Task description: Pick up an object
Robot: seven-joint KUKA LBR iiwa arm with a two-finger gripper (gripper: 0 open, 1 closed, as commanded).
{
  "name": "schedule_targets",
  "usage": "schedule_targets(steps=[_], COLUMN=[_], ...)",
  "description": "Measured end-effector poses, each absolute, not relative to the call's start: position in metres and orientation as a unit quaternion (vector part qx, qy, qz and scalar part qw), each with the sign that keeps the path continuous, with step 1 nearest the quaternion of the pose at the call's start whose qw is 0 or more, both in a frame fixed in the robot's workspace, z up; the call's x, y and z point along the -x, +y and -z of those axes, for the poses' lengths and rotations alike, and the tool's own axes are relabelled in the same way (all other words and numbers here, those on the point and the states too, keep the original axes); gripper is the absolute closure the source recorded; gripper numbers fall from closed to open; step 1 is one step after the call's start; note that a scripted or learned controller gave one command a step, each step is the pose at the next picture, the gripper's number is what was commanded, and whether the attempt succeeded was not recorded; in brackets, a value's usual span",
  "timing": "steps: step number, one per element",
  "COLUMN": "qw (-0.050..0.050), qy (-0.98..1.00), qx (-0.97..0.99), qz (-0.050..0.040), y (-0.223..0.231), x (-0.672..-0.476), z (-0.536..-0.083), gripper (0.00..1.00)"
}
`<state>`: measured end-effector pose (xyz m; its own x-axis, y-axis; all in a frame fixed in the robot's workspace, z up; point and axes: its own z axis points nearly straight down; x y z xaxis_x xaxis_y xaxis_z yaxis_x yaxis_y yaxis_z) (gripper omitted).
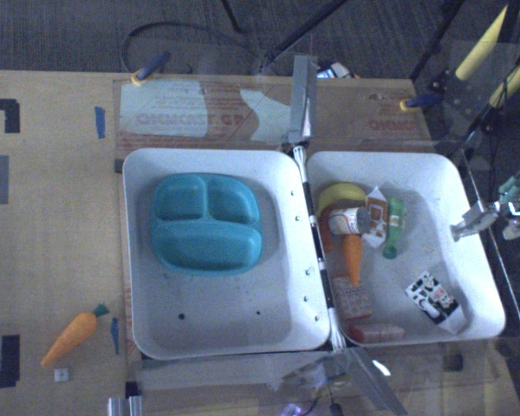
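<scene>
Two shallow white bins side by side on the wooden table (52,189). In the left bin (147,319), a teal divided plate (206,224) toward the far side, three compartments, lying flat. In the right bin (416,189), a cluster of small things crowded against the left wall: a yellow rounded piece (340,196) farthest back, just in front of it a small can (348,222) on its side, beside that a little white and brown carton (377,217), and a green vegetable-shaped piece (393,226) touching the carton's right side. Below the can, an orange toy carrot (354,259) pointing toward the near edge. Nearer still, a reddish textured block (355,299) and, at the near wall, a flat pinkish bar (377,331). Well apart from that cluster, a white packet with black markings (433,299) tilted in the near right corner of the same bin. Outside both bins, on the table at near left, a second orange carrot with a green top (70,337). At the right rim of the right bin, the tool (481,219), pale and partly blurred, above the bin wall and touching none of the things; whether released or clenched, impossible to tell. Nothing visibly between its tips.
</scene>
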<state>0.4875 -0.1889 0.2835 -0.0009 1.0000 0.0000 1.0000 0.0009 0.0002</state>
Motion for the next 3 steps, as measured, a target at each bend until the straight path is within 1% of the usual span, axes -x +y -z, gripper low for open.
schedule_targets(steps=[1, 2, 3], qw=[0.001, 0.001, 0.003], qy=[0.688, 0.605, 0.603], qx=[-0.725, -0.797, -0.797], qz=[-0.0004, -0.0011, -0.0027], y=[-0.115, -0.114, -0.115], x=[-0.506, -0.538, -0.539], z=[-0.094, -0.087, -0.097], gripper=[0.0, 0.0, 1.0])
